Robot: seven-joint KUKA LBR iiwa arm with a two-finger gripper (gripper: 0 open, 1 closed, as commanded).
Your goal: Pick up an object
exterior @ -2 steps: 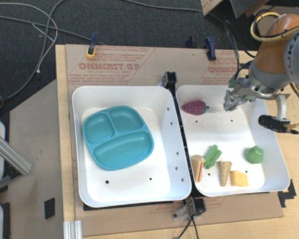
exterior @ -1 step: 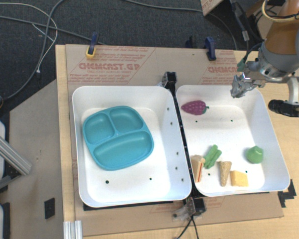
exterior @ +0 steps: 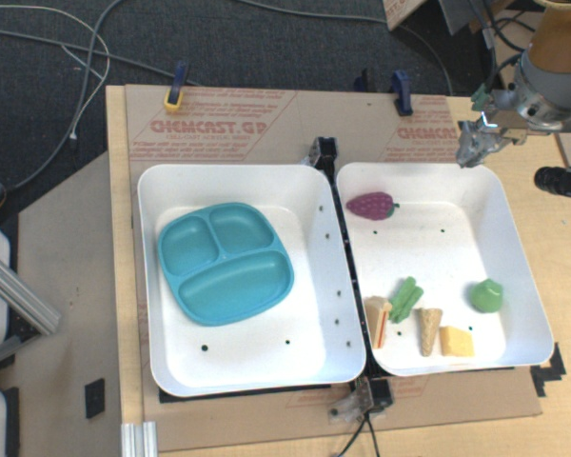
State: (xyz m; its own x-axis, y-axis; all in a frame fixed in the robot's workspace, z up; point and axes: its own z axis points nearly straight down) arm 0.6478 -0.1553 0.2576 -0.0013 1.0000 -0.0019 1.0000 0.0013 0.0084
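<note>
Objects lie in the right bin (exterior: 514, 255), all below and left of the tool (exterior: 471, 150). Nearest to it is a purple grape bunch (exterior: 370, 205), down-left of the tool near the bin's far-left corner. Farther from the tool, along the bin's near side, sit a green ball-like piece (exterior: 486, 295), a yellow block (exterior: 456, 341), a tan cone (exterior: 428, 329), a green pod-like piece (exterior: 403, 296), and a tan-and-orange piece (exterior: 377, 320) against the bin's left wall.

The tool hangs over the brown worktop (exterior: 266, 127) just beyond the right bin's far-right corner, apart from every object and touching none of them. Nothing is seen between its tips. They are small and dark in the camera view, so whether they are spread or closed I cannot tell.

Well left of the tool is the left bin (exterior: 162, 350), with a teal divided plate (exterior: 226, 262) resting in it. Two blue clamps (exterior: 178, 82) grip the worktop's far edge, one close to the tool's left at (exterior: 401, 91). Cables (exterior: 86, 46) trail over the dark floor beyond.
</note>
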